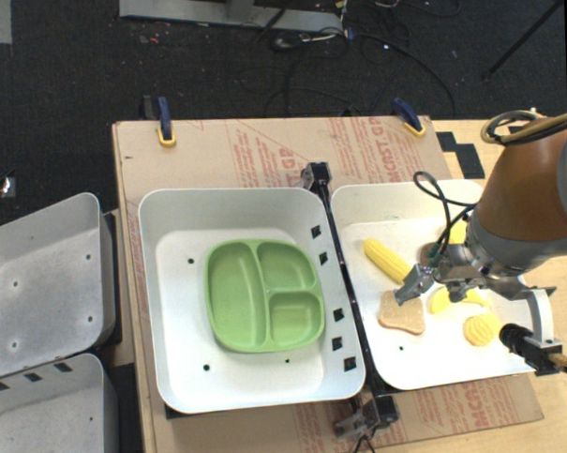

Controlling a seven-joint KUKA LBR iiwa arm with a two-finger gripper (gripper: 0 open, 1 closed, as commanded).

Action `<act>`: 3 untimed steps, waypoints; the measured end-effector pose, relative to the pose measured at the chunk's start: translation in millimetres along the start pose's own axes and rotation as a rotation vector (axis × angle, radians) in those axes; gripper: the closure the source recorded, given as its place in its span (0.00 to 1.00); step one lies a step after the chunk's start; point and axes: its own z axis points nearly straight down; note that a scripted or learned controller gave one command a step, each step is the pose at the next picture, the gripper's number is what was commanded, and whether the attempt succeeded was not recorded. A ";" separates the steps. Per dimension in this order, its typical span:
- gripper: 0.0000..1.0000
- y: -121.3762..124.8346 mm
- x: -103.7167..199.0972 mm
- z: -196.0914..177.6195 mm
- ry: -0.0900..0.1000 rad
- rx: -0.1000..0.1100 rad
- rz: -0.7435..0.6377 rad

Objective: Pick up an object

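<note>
The right bin [395,202] holds several toy foods. A yellow corn cob [386,260] lies near its left wall. A tan bread-shaped piece [401,317] lies just in front of the cob. A ridged yellow piece [482,330] sits toward the bin's front right, and smaller yellow pieces [444,302] lie partly under the arm. My gripper [415,286] hangs low over the bin, between the corn cob and the tan piece, right at the tan piece's upper edge. The wrist hides part of the yellow pieces behind it.
The left bin [162,236] holds a green divided plate [265,295]. A black divider with clips [337,265] runs between the bins. White trays [42,278] lie off the bench at the left. The arm's bulky orange-brown body [531,201] covers the right bin's far right side.
</note>
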 end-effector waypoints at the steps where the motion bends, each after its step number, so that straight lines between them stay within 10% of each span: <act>1: 0.00 2.9 0.2 -6.2 -0.002 -0.013 -0.003; 3: 0.00 8.1 -1.2 102.6 -0.005 -0.016 0.000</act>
